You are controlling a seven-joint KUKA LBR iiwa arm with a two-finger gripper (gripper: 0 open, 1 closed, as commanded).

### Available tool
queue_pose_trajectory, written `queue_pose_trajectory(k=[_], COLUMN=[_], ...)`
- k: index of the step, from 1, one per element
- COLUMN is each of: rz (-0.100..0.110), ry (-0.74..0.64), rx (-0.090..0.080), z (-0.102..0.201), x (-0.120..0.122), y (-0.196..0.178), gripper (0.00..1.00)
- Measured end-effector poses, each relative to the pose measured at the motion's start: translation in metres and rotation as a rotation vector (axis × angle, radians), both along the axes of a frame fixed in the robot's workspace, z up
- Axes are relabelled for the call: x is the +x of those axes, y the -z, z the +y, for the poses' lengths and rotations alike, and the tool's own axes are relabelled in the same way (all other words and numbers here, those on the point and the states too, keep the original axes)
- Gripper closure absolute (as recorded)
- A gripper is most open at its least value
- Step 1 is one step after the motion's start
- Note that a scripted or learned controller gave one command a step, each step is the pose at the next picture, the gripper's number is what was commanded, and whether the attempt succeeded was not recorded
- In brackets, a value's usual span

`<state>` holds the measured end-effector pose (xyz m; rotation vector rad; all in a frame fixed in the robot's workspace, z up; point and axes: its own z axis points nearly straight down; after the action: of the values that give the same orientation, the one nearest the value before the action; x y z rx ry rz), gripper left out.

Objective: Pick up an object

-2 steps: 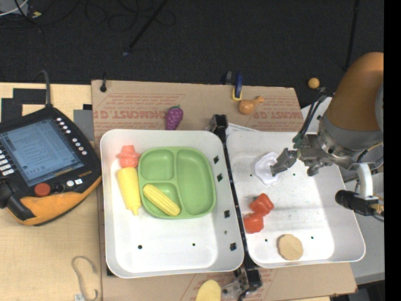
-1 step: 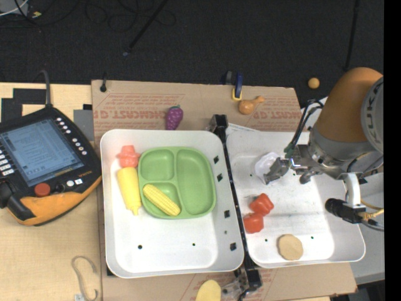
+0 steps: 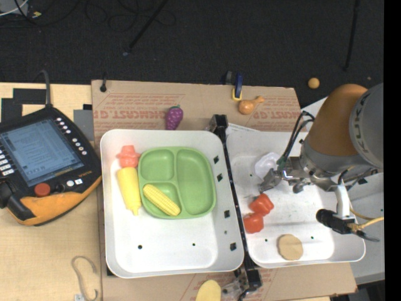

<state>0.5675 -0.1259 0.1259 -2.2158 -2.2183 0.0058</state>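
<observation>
My gripper (image 3: 274,179) hangs low over the upper middle of the right bin (image 3: 351,253), beneath the grey wrist and its orange band. A pale, crumpled translucent object (image 3: 265,164) lies just up and left of it, touching or nearly touching. Two red pieces (image 3: 261,204) (image 3: 253,222) sit below the gripper, apart from it. A tan round disc (image 3: 290,247) rests near the bin's front edge. The left bin (image 3: 169,246) holds a green divided plate (image 3: 188,180) with a yellow corn cob (image 3: 161,200) on it, and a yellow bottle-like toy (image 3: 129,188) with a pink piece (image 3: 128,156) above it.
A black divider (image 3: 227,187) runs between the bins. On the cardboard behind lie a purple grape bunch (image 3: 173,117) and an orange gourd-shaped toy (image 3: 249,105). A teach pendant (image 3: 44,162) sits at the left. A yellow fruit (image 3: 208,290) lies in front. A black connector (image 3: 332,220) overhangs the right bin.
</observation>
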Motion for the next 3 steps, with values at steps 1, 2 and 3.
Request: queue_pose_trajectory(k=[1,2,3], rz=[-0.002,-0.003,-0.008], ry=[0.000,0.005,0.002], rx=[0.000,0.000,-0.001], z=[0.003,0.001,0.002], x=[0.000,0.000,0.000], y=[0.041,0.029,-0.013], gripper=[0.00,1.00,1.00])
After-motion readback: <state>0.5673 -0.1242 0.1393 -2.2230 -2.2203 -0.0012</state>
